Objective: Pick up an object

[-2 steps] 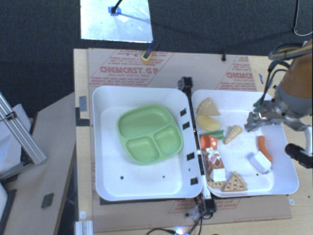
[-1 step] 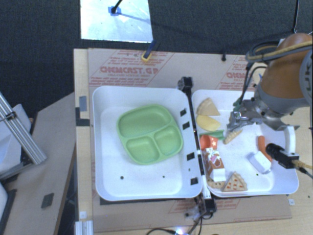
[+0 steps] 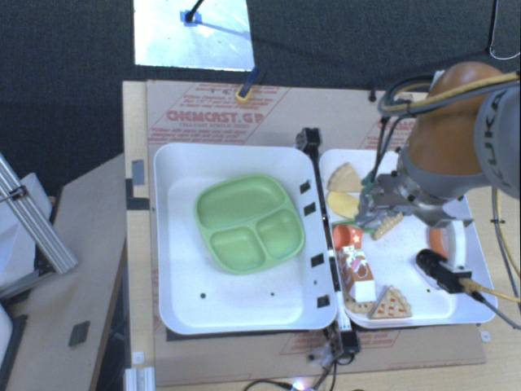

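My gripper [image 3: 374, 215] hangs low over the upper middle of the right bin [image 3: 472, 312]. Directly beneath it is a tan biscuit-like piece [image 3: 388, 225], partly hidden by the gripper. A yellow piece [image 3: 342, 206] and a pale wedge [image 3: 343, 177] lie just left of the gripper. A red tomato-like piece [image 3: 346, 236] sits below them. Further toward the front lie a cake slice [image 3: 359, 274] and a triangular pizza slice [image 3: 391, 304]. An orange item [image 3: 438, 239] with a white part [image 3: 457, 247] rests at the bin's right side, partly behind the arm.
The left bin [image 3: 175, 300] holds a green divided plate [image 3: 248, 222]. A black-clipped divider wall [image 3: 319, 218] separates the two bins. The grey arm with its orange band [image 3: 460, 120] covers the right bin's upper right corner.
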Tool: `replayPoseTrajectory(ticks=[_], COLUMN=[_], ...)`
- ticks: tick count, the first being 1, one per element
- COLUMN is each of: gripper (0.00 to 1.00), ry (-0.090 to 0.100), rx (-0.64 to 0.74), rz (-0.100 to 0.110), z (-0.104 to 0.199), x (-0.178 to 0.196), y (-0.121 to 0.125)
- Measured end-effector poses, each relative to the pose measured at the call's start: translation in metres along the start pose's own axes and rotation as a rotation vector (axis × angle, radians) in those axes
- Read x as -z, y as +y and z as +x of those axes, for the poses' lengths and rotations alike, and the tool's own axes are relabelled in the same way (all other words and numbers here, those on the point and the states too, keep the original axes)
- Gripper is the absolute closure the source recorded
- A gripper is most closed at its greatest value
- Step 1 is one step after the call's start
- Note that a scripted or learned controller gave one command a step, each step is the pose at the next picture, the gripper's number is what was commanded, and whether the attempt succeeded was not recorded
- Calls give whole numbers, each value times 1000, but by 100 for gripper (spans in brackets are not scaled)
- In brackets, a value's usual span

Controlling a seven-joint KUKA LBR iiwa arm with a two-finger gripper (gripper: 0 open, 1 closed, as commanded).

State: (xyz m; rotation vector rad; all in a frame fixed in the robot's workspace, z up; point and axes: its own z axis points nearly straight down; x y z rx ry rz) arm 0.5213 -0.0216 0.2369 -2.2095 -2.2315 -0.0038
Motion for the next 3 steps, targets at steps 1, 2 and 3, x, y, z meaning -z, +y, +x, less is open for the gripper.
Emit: replayPoseTrajectory(ticks=[1, 2, 3], gripper=[100, 100, 100], ry=[0, 0, -2], rx=[0, 1, -4], rz=[1, 0, 2], z=[54, 111, 118], x=[-12, -5, -22], y=[-2, -19, -29])
